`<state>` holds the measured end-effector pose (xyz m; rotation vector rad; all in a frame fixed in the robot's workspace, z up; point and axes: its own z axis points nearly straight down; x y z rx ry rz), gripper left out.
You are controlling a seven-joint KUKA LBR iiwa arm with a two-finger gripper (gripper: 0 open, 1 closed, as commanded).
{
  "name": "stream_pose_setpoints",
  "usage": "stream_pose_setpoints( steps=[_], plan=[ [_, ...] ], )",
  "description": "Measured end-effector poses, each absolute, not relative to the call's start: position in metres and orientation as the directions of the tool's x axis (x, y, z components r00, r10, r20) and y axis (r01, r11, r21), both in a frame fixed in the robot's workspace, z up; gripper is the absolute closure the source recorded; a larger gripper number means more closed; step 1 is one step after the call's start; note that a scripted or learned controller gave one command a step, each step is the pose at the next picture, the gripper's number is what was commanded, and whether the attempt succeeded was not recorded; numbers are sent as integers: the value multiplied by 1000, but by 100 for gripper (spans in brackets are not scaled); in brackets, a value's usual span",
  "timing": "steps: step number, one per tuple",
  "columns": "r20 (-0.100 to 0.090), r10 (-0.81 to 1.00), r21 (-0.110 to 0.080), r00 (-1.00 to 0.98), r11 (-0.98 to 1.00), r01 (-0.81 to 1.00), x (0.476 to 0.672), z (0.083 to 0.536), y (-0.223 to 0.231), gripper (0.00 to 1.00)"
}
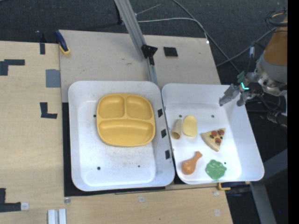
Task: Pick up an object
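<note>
- Your gripper point(232, 97) sits at the far right edge of the right bin point(247, 139), up near its far-right corner, w/ the grey wrist and orange band behind it at the frame's right side.
- Claw state: you can't tell from this angle. It's small and dark against the bin rim, and nothing shows between its tips.
- Things you could pick are all in the right bin, toward its middle and near edge, well apart from the gripper:
- Ice cream cone toy point(185, 126), pale yellow scoop w/ tan cone, lying near the bin's left edge, about mid-depth.
- Pizza slice point(214, 138), just right of the cone, roughly bin center, not touching it.
- Drumstick point(190, 163), orange-brown, near the near-left corner, lying at a slant.
- Green leafy piece point(215, 169), beside the drumstick on its right, close to the near edge.
- Left bin point(79, 139) holds a yellow divided plate point(125, 119), three compartments, sitting toward the far edge and center.
- The bins sit side by side w/ black clips point(164, 133) along the seam between them.
- A metal pole point(133, 22) runs from the far edge of the bench down to the seam's far end.
</note>
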<state>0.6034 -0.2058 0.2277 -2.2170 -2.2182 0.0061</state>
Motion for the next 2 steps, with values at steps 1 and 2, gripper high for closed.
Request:
stream_pose_setpoints(
  steps=[1,2],
  plan=[
    [0,1000,-1,-1,1,1000,605,230,-206,0],
    [0,1000,-5,-2,2,1000,606,180,-196,0]
  ],
)
